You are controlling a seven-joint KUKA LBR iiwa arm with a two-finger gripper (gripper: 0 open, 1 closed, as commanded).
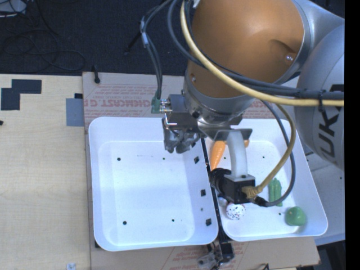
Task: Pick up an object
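Hand (179,138) hangs over the far right corner of the left bin (140,190), just beside the divider btw. the two bins. Can't tell if it is apart or together: it is too dark and bunched up. Nothing seen in it.

All four things lie in the right bin (264,145).

Carrot (217,151): orange, smooth, tapered. It sits far left in its bin, just beside the divider, close to the hand but across the divider from it. Long axis runs approx. far-to-near in the view, leaning a little. The thin tip points to the near side and toward the divider, and the thick end goes under the arm (247,32), so it is partly hidden.

Green stick (275,189): short, bright green, long axis also approx. far-to-near, in the right half of the bin.

Green lump (295,216): rounded, in the near right corner, near the stick but apart from it.

Ball (235,211): white w/ dark speckles — at the near edge, close to the divider.

Pale wood worktop (39,179) lies left of the bins.
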